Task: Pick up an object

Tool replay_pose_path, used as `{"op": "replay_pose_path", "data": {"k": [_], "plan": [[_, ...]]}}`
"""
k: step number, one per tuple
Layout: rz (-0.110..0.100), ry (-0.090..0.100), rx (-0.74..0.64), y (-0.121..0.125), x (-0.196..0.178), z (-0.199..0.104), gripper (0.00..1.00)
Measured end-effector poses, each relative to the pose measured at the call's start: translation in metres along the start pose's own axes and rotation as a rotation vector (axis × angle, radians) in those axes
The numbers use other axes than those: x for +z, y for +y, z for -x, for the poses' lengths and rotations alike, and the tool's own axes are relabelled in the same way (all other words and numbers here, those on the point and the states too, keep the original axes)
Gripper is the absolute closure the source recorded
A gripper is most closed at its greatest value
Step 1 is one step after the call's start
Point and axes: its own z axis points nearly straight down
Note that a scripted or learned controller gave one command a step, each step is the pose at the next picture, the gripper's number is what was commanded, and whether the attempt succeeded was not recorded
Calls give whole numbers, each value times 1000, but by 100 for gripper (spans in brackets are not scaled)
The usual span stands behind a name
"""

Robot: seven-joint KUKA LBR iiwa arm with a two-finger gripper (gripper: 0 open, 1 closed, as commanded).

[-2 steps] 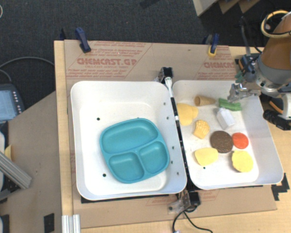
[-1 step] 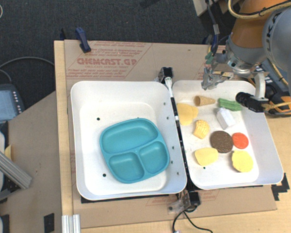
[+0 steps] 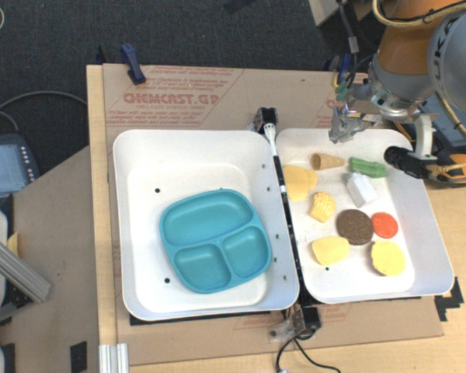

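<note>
The right bin (image 3: 427,286) holds several small toy foods: a tan cone (image 3: 326,161), a green piece (image 3: 367,167), a white block (image 3: 360,189), a yellow wedge (image 3: 298,183), a ridged yellow piece (image 3: 322,207), a brown disc (image 3: 354,226), a red disc (image 3: 384,224) and two yellow lumps (image 3: 330,249) (image 3: 388,259). My gripper (image 3: 342,131) hangs over the bin's far edge, just above and behind the cone. Nothing shows between its fingers.
The left bin (image 3: 132,208) carries a teal divided plate (image 3: 215,240). A black clip (image 3: 265,120) sits where the two bins meet at the back. A blue clamp (image 3: 133,64) grips the cardboard's far left edge. Cables hang beside the arm at the right.
</note>
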Motion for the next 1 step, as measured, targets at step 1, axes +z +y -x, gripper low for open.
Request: {"op": "replay_pose_path", "data": {"k": [1], "plan": [[-1,-5,10,7,126,142,100]]}}
